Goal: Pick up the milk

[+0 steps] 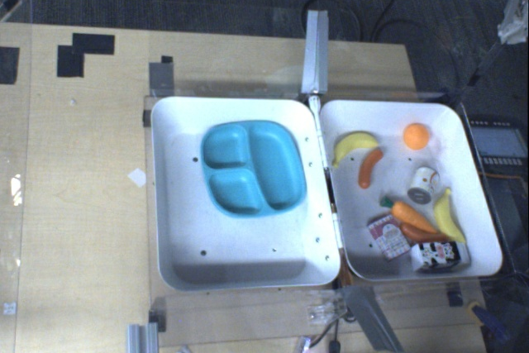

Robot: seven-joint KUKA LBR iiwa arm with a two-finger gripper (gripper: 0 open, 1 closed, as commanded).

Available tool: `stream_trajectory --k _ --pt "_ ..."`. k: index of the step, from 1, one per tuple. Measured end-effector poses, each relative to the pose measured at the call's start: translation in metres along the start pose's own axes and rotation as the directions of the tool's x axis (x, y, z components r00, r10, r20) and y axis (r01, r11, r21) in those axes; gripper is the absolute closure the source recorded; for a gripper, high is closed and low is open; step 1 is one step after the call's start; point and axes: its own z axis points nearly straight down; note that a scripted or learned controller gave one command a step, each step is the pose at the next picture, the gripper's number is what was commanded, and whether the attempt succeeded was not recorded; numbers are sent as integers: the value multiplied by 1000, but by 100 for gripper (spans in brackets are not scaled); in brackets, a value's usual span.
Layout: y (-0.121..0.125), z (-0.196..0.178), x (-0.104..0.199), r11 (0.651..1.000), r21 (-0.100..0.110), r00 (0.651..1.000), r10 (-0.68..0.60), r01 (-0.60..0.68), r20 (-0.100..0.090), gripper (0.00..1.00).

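Here the milk (436, 255), a small white carton with black markings, lies at the near edge of the right bin (478, 202), just below a carrot (412, 217) and a banana (447, 215). A red and white packet (384, 234) lies to its left. The left bin (178, 202) holds a blue divided plate (252, 165). Whether the jaws are open or closed cannot be told.

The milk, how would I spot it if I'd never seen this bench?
Look in the right-hand white bin, down at its near corner. The milk lies there, a small black-and-white patterned carton just below the carrot and beside the banana; it is the only black-and-white thing.
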Motion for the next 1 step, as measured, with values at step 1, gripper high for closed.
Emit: stream_trajectory --k 1 --pt "-2 0 9 974 2 974 227 -227 0 100"
